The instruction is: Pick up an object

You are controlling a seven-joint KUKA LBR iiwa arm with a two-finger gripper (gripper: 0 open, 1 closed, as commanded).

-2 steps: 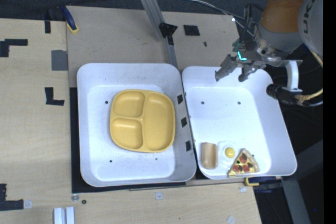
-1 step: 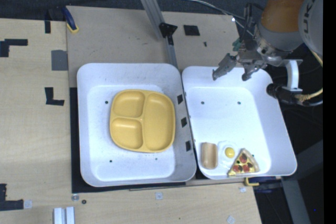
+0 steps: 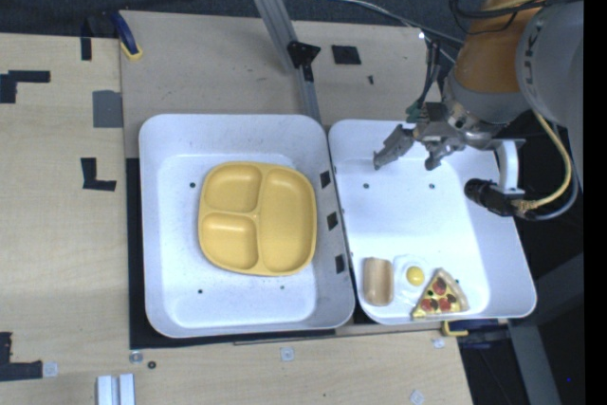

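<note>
Here the gripper (image 3: 411, 153) hangs over the far end of the right bin (image 3: 432, 213), fingers spread and empty — likely readied to descend. The pickable things — bread (image 3: 377, 281), egg (image 3: 413, 276), pizza slice (image 3: 440, 295) — crowd its near edge, well apart from it.

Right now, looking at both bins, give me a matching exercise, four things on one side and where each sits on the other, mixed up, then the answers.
Things:
1. yellow divided plate
2. pizza slice toy
3. fried egg toy
4. gripper

Places:
A. near corner of the right bin
B. above the far end of the right bin
C. middle of the left bin
D. between a tan bread-like piece and the pizza slice

Pairs: 1-C, 2-A, 3-D, 4-B
</note>
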